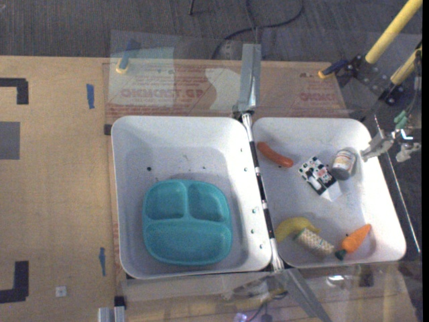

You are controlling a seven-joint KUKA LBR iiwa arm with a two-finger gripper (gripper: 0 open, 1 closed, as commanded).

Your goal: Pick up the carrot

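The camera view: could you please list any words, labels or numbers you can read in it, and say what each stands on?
Nothing reads clearly.
Red print on the clear sheet behind the bins: mirrored and too blurred to read.
Red print on its right-hand part: too blurred.
Label on the small can: too small.
Black-and-white carton: pattern, no legible text.

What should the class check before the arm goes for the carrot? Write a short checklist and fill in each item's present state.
1. Carrot in plain sight, near corner of the right bin: ok.
2. Nothing lying on top of the carrot: ok.
3. Room around it: not ok; a cracker-like stick and banana lie close on its left, the bin wall on its right.
4. Gripper over the carrot: not ok; it sits at the bin's far right edge.
5. Fingers open: cannot tell.
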